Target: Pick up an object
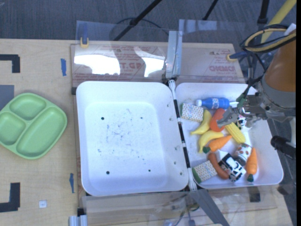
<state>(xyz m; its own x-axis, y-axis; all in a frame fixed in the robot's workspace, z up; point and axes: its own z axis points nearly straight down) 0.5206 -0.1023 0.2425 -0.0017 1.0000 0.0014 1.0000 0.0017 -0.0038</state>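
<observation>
My gripper (233, 117) hangs low over the right bin (275, 171), fingers parted and holding nothing, tips just above the orange toy (216, 121) lying between banana (205, 125) and corn cob (235, 132).

Two shallow white plastic bins: left bin (94, 98) white with faint blue scribble marks and a few dark dots, right bin (275, 171) plain white. Light green three-compartment plate (31, 125) on pale wood bench (37, 60) with black corner marks and blue tape bits. Blue plastic bottle (214, 102) with white cap and label. Yellow toy bananas (206, 124). Yellow corn cob (236, 132). Orange carrot (252, 162), green tip. Checkered green-and-white pouch (192, 111). Black-and-white toy (233, 166). Arm (282, 74) grey with orange band.
</observation>
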